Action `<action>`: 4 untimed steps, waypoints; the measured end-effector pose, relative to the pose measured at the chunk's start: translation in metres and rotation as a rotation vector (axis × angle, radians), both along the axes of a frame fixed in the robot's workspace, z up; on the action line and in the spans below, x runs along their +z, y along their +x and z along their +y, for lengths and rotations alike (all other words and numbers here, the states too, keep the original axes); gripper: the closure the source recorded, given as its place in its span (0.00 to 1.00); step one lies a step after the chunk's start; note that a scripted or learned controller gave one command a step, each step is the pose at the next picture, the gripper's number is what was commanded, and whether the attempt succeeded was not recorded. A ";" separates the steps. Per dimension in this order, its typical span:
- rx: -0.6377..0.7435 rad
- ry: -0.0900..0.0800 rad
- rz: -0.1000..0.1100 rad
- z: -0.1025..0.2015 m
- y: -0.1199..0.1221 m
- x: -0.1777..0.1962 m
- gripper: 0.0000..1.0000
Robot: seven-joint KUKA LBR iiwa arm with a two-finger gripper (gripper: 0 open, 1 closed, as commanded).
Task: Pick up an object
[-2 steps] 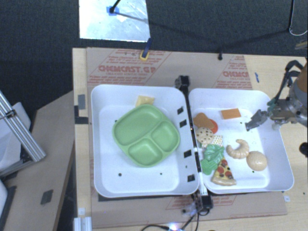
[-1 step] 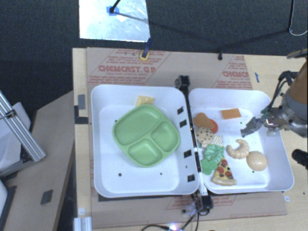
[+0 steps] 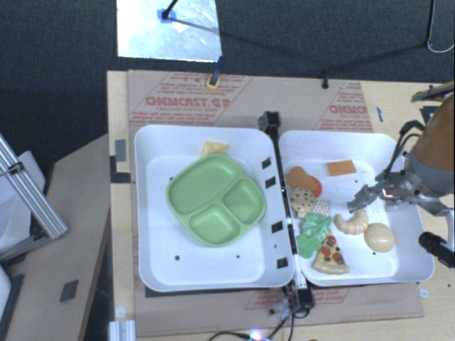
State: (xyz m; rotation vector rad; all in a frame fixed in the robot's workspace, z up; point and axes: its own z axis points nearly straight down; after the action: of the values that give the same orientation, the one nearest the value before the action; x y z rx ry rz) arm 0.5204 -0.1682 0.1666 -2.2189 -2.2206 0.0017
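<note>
The right bin [image 3: 384, 148] holds several toy foods. Among them are a tan croissant [image 3: 352, 223], a pale bread roll [image 3: 379, 237], a pizza slice [image 3: 330, 257], a green lettuce leaf [image 3: 313, 233], a speckled cookie [image 3: 303, 200], a red-orange piece [image 3: 303, 180] and a flat orange slice [image 3: 341, 167]. My gripper [image 3: 360, 199] reaches in from the right and hangs low over the bin's middle. It is just above the croissant and right of the cookie. I see nothing held in it.
The left bin [image 3: 153, 261] carries a green divided plate [image 3: 217, 199] and a small yellow piece [image 3: 214, 148] behind it. A black divider [image 3: 279, 190] runs between the bins. Cardboard [image 3: 192, 98] lies under both, and cables cross the dark floor behind.
</note>
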 end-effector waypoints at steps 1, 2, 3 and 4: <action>0.000 0.000 0.001 0.002 0.001 -0.063 0.00; 0.000 -0.001 -0.002 0.002 0.002 -0.083 0.00; -0.001 -0.001 -0.006 0.002 0.003 -0.071 1.00; 0.003 -0.002 -0.008 0.006 -0.002 -0.025 1.00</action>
State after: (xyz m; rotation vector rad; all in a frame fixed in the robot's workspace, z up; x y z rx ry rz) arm 0.5186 -0.1626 0.1413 -2.2204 -2.2290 -0.0044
